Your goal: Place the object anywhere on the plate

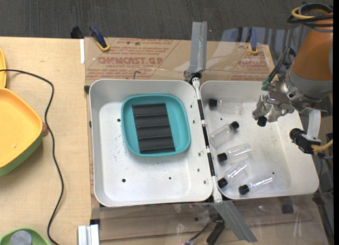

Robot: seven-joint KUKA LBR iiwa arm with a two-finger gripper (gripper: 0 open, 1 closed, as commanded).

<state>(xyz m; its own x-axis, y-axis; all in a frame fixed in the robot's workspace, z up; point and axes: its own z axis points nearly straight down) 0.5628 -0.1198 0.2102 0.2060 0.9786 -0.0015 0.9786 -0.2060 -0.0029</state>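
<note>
A teal square plate (183, 127) lies in the left white bin (106, 143), with a dark ribbed pad (153, 127) on its middle. Several clear vials with black caps lie scattered in the right bin (296, 178): one (213, 102) near the back left, one (225, 130) beside the divider, others (233, 154) (233, 175) (257, 185) toward the front. My gripper (262, 116) hangs over the right bin's back right part, well to the right of the plate. A small black piece (261, 122) shows at its tip; whether that is a vial cap is unclear.
Cardboard (137, 59) and a grey upright post (198, 45) stand behind the bins. Yellow and green dishes (16, 133) sit at the far left on the wooden bench, with a black cable (53, 133) running past them. The arm's hoses (304, 141) hang at the right.
</note>
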